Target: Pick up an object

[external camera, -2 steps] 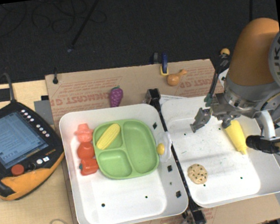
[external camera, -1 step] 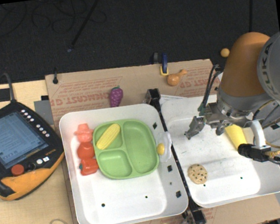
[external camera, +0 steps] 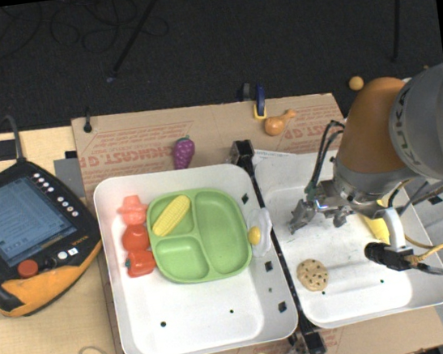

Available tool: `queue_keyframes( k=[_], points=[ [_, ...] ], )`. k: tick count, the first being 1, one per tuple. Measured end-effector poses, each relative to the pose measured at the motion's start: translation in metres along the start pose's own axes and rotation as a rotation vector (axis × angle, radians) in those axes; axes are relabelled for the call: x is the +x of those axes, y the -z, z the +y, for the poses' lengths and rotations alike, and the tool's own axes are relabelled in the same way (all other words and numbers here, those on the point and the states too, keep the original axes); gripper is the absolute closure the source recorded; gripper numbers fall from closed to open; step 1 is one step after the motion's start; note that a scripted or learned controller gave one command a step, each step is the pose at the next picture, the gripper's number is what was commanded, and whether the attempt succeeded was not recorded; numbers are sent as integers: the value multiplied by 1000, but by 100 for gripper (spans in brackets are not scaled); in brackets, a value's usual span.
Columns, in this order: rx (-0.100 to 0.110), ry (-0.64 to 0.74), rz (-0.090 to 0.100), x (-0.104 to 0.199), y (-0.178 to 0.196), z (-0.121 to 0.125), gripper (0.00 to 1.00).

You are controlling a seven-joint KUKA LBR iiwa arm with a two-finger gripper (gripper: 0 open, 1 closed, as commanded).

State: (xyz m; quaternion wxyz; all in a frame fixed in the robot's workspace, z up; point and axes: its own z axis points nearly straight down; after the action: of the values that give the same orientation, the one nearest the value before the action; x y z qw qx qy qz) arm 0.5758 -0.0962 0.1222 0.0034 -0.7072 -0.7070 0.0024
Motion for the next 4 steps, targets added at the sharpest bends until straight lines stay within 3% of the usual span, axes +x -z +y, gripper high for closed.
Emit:
queue_keyframes(
  k=[1,2,3,4],
  points=[
    [-2,1,0,3,-37,0,0],
    [-4,-7,0,1,-25,0,100],
    [-9,-8,-1,-6,19,-5,100],
    [-11,-1,-1,-3,70,5,100]
  ],
)
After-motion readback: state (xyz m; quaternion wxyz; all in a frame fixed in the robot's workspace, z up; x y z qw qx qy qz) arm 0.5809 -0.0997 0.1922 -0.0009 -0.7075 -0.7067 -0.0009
